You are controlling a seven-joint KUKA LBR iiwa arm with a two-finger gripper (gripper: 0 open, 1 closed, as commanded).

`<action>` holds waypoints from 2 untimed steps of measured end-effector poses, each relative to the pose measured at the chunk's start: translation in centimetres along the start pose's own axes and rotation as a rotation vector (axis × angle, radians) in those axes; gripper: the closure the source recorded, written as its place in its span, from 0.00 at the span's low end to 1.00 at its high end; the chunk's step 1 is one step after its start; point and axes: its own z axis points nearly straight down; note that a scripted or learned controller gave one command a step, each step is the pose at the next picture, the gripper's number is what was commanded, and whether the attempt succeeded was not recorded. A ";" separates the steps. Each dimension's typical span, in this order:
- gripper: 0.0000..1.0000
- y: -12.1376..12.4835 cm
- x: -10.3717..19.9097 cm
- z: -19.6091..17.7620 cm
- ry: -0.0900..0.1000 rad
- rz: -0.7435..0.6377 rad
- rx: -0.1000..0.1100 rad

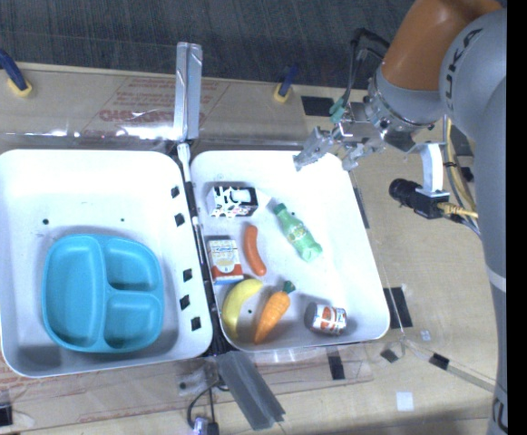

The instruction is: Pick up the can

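Far left, on tan tabletop: shallow white plastic bin, holding a light blue three-compartment plastic tray toward its near left corner.

Between the two bins: a grey metal strip standing up at the far edge, a row of small black tabs along the shared wall.

Next, second shallow white plastic bin, crowded along its left and near sides. Black-and-white patterned small carton at far left. Below it, a small red-and-white box, just beside a slim orange-red sausage-shaped toy. Nearer still, a yellow rounded fruit toy, touching an orange carrot toy with green top, tilted across it. Green translucent plastic bottle lying at a slant near the bin's middle, apart from the rest.

Small metal can with red label, lying on its side in the near right corner of this bin, just right of the carrot, not touching it.

Far right: grey arm with orange band reaching in, end effector hovering over the far right rim of the right bin, well apart from the can. Fingers spread, nothing between them.
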 end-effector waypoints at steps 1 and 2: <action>0.00 -1.8 -4.7 14.9 0.001 -0.337 -0.001; 0.00 -14.7 -4.6 18.5 0.002 -0.202 0.000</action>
